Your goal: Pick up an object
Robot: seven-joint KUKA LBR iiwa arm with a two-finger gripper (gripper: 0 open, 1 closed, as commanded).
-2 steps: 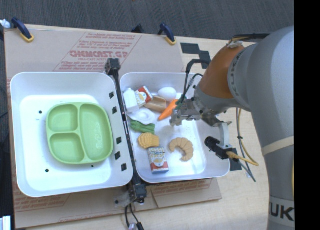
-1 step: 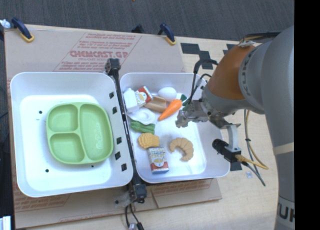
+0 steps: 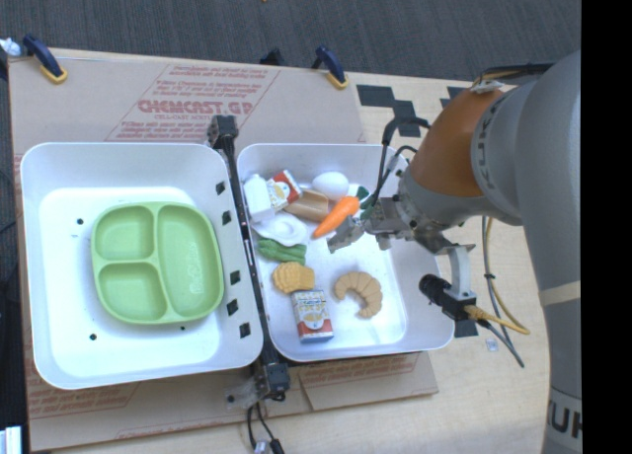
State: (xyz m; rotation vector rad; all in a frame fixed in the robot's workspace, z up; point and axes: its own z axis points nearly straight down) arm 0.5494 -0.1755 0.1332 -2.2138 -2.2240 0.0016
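My gripper (image 3: 352,231) hangs over the middle of the right bin (image 3: 425,329), below the arm's orange band. An orange toy carrot (image 3: 336,216) lies slanted right at the gripper's tip, its leafy green end toward the wrist; I cannot tell whether it is held or merely touched. Around it are a croissant (image 3: 359,293), a waffle piece (image 3: 292,277), a small red-and-white carton (image 3: 312,316), a green pea pod (image 3: 281,250), a white egg (image 3: 331,183), a brown bun (image 3: 308,206) and another small carton (image 3: 284,189).
The left bin (image 3: 39,343) holds a green divided plate (image 3: 158,263). A black clamp bar (image 3: 237,235) runs between the bins. Cardboard (image 3: 197,97) lies under both bins. Cables (image 3: 494,319) hang by the right bin's outer wall.
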